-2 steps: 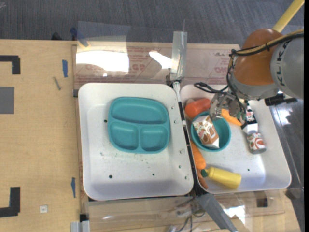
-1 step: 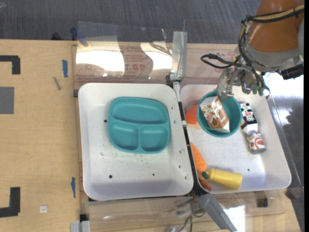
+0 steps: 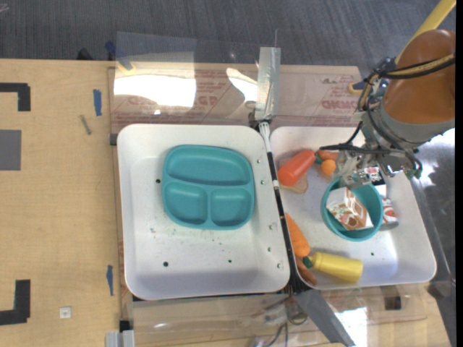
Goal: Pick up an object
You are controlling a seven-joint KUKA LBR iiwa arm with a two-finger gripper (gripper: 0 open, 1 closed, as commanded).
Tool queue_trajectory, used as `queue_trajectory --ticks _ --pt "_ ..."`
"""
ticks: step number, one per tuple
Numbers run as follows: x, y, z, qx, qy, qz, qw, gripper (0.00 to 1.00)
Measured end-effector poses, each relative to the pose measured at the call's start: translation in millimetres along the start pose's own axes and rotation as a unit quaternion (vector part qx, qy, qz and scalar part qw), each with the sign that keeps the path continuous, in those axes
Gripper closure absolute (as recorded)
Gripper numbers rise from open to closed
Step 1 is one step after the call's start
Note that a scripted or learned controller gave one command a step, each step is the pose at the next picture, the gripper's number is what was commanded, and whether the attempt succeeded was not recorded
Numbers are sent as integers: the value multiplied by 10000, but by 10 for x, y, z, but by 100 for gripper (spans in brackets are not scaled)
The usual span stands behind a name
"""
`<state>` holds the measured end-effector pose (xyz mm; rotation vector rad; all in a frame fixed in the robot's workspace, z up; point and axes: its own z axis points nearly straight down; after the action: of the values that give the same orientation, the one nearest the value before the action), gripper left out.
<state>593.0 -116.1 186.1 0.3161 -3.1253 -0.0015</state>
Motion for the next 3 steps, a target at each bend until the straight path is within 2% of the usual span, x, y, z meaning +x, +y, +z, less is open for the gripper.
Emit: queue_trajectory --ticks 1,2,3 --pt "-20 10 -31 8 -30 -12 10000 0" --pt "-61 -425 704 33 -105 374 9992 0" --pt "-419 31 942 41 -60 -391 9992 0"
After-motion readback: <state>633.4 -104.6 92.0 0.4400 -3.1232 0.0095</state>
